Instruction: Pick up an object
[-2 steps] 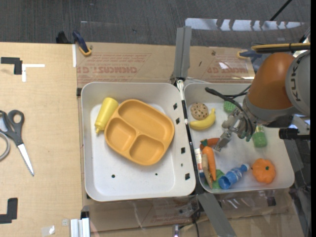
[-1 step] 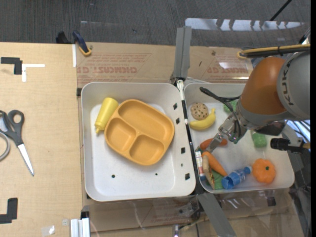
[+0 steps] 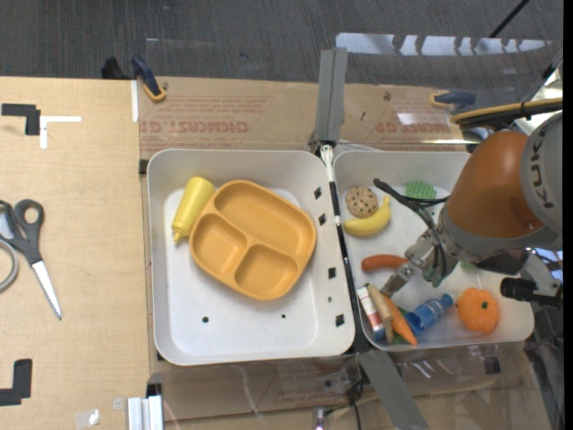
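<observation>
My gripper (image 3: 405, 276) hangs low over the middle of the right bin (image 3: 448, 161), under the orange wrist band. It sits just right of a red sausage-shaped piece (image 3: 383, 262) and above a carrot (image 3: 394, 316) and a blue bottle (image 3: 428, 313). An orange tangerine-like fruit (image 3: 477, 312) lies at the bin's front right. A banana (image 3: 369, 220), a cookie (image 3: 362, 202) and a green piece (image 3: 419, 189) lie toward the back. I see nothing clearly held.
The left bin (image 3: 179, 330) holds a yellow divided plate (image 3: 251, 238) and a yellow bottle (image 3: 192, 206) at its back left. Scissors (image 3: 31, 249) lie on the bench far left. A blue clamp (image 3: 148, 77) sits behind the bins.
</observation>
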You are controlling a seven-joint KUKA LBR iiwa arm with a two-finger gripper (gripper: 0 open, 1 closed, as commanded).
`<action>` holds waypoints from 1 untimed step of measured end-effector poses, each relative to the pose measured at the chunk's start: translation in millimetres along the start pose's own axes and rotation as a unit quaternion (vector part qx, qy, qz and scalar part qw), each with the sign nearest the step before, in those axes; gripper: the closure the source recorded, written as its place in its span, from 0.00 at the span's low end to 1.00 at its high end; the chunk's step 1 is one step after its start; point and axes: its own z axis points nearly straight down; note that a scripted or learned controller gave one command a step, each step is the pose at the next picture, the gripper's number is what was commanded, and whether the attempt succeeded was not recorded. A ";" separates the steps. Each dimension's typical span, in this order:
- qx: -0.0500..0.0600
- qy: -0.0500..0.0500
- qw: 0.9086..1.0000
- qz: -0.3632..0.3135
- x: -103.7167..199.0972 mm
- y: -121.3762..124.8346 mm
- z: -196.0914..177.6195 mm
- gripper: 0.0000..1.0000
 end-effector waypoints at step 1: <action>0.006 0.008 0.983 0.184 -51.5 41.4 6.9 0.00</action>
